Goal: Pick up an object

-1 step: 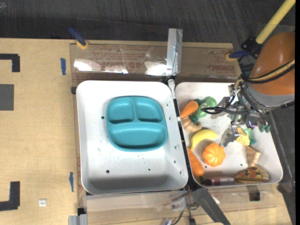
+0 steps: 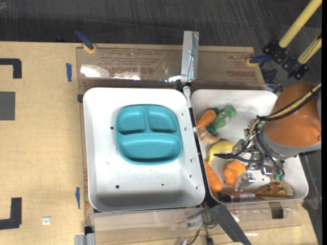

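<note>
Pincer (image 2: 254,173) hangs low in the right bin (image 2: 291,102) beside an orange toy (image 2: 234,170); its state cannot be told. Reaching step; next, closing squarely on 1 object.

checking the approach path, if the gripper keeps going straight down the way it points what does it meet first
Most likely the small orange pumpkin-like toy in the right bin: the gripper points down right beside it, with the yellow toy just behind. Depth is unclear, so it might meet the bin floor instead.

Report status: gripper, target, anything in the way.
Gripper low in the right bin, over an orange toy. Nothing seen held. Banana and carrot crowd close.
</note>
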Robot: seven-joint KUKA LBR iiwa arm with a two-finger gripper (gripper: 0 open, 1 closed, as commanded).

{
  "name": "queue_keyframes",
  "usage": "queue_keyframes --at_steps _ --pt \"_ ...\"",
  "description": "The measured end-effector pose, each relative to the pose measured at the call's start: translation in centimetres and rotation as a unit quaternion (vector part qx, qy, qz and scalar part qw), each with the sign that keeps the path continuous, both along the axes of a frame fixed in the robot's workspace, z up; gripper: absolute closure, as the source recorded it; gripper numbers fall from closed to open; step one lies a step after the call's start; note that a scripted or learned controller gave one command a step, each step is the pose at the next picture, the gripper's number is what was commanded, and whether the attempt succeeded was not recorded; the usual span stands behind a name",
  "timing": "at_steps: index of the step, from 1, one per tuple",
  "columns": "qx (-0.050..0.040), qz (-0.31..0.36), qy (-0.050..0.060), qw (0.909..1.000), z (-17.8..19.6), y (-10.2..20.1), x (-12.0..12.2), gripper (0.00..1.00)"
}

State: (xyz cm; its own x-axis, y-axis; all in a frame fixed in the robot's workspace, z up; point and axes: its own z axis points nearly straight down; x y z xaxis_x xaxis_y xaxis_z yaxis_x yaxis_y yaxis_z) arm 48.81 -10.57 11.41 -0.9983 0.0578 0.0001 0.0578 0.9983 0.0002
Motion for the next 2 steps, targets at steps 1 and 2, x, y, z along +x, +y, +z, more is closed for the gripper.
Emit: queue_keyframes --at_steps 1,2 --pt "-0.0024 0.132 -0.011 0.9912 -2.3 -3.1 -0.1 0.00" --pt "-0.0019 0.107 -0.006 0.9942 2.5 -7.3 6.2 0.00"
